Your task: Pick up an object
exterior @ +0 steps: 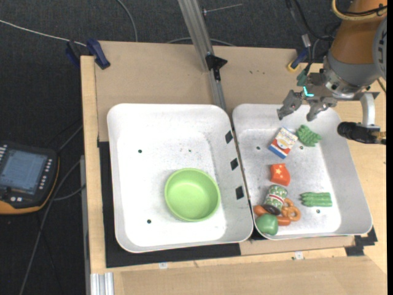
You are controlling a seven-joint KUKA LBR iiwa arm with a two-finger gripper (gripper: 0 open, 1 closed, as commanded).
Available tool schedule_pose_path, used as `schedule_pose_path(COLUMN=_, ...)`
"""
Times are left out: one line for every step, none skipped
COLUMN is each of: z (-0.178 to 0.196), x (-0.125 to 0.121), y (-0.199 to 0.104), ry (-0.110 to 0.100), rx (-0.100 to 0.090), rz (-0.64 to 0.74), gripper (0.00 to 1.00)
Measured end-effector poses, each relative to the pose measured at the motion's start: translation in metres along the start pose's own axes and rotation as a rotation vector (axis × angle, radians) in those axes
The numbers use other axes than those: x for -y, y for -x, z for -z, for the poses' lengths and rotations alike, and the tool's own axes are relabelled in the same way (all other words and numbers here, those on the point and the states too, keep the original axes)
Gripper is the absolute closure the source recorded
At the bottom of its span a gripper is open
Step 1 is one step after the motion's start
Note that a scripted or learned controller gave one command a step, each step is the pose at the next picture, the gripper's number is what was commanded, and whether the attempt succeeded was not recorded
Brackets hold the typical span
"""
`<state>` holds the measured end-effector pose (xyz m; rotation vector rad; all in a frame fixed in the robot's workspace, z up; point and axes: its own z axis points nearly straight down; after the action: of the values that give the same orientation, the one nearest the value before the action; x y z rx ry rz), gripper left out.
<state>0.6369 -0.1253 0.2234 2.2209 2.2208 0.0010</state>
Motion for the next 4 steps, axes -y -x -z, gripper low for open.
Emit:
schedule_pose_path(z=0.0, x=0.0, y=0.0, ry=0.0, rx=0.0, rz=0.0, gripper=0.0)
schedule_pose_path(z=-0.046, x=-0.003, y=0.006, ry=-0.005, rx=-0.001, rz=0.0, gripper=0.0)
schedule_pose_path(z=-0.096, x=0.004, y=0.014, ry=-0.005, rx=-0.001, rz=0.0, gripper=0.0)
schedule_pose_path(z=-0.125, x=0.003, y=0.014, ry=0.004, rx=0.002, rz=0.0, gripper=0.0)
